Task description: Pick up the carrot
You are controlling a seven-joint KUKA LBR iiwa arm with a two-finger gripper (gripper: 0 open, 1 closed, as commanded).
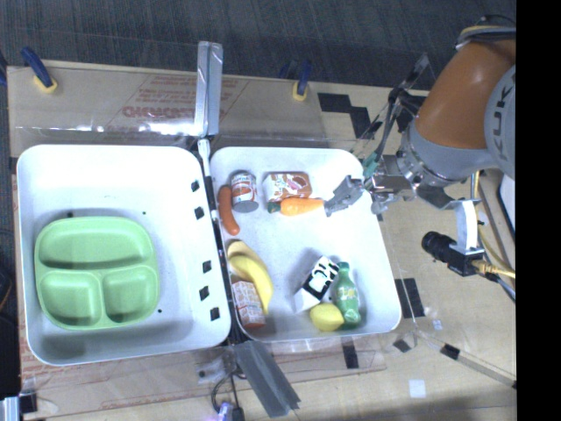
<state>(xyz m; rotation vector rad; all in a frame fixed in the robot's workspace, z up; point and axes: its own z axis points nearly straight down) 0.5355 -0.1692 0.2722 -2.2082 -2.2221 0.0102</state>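
While the grey arm with its orange band (469,73) reaches in from the right edge of the frame, its gripper (342,197) hangs over the upper right part of the right bin (372,261), just beside the carrot (298,206). The visible finger (344,196) points left toward the carrot's thick end and seems to touch or nearly touch it; I cannot tell whether the jaws are spread or pressed together, and nothing is seen pinched between them.

The carrot lies flat, running left to right, in the upper middle of the right bin, with its tip toward the left. Directly above it, touching or almost so, sits a small packet (288,184) with a red and white print. To the left of the carrot stands a small can (244,190), and left of that a sausage (227,210) lies along the bin's left wall.

Lower in the same bin, a banana (251,273) curves down the left side, with a brown bottle (249,303) lying just beneath it. In the lower right of the bin, a black and white carton (319,281), a green bottle (346,294) and a lemon (326,317) are crowded together, touching one another.

The left bin (105,169) holds a green divided tray (95,272) with three compartments, set toward its left side.
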